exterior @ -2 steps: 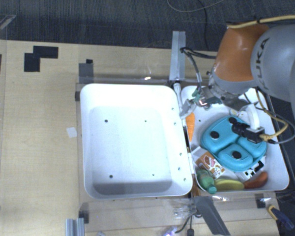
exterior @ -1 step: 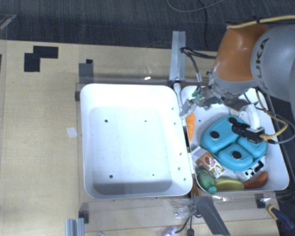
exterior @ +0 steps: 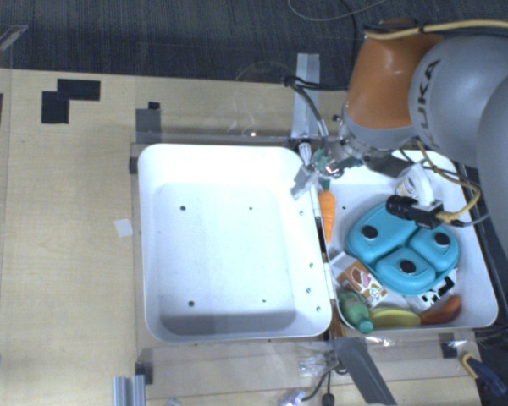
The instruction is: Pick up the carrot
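The gripper (exterior: pixel 316 169) is seen just above the carrot (exterior: pixel 326 207) (orange, upright). Its state cannot be told.

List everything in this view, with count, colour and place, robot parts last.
bins: two, white, side by side on the bench.
carrot: one, orange, right bin, against its left wall.
toy block: one, teal, lobed, middle of right bin.
carton: one small, brown and white, near the teal block's lower left.
banana: one, yellow, front of right bin.
green item: one, front left corner of right bin.
red item: one, front right of right bin.
bench: one, pale wood.
arm: one, grey with orange band, entering from right.
gripper: one, just above the carrot's top end.
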Action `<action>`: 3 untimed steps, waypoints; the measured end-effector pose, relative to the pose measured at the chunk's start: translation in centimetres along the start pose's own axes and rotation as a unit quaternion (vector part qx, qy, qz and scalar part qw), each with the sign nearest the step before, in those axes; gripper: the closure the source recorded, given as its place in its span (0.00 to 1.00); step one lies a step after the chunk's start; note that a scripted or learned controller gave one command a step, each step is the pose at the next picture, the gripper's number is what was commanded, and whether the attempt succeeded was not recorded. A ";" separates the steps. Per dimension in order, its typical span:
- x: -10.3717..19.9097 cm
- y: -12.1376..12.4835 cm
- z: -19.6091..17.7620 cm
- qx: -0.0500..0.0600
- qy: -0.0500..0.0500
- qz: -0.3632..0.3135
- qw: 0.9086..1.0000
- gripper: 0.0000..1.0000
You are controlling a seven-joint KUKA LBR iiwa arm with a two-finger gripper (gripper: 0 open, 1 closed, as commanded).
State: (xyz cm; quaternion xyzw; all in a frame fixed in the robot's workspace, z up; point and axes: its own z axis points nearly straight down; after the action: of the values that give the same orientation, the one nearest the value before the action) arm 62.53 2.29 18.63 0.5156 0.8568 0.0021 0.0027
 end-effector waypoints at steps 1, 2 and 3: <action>-3.5 2.1 -0.1 -0.001 -0.001 -0.083 0.997 0.00; -3.1 3.4 -0.1 -0.002 -0.001 -0.199 0.980 0.00; -0.5 3.9 0.0 -0.001 0.000 -0.342 0.940 0.00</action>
State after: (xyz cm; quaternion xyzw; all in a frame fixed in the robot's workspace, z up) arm 66.19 3.70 18.70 0.1917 0.9814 0.0017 0.0041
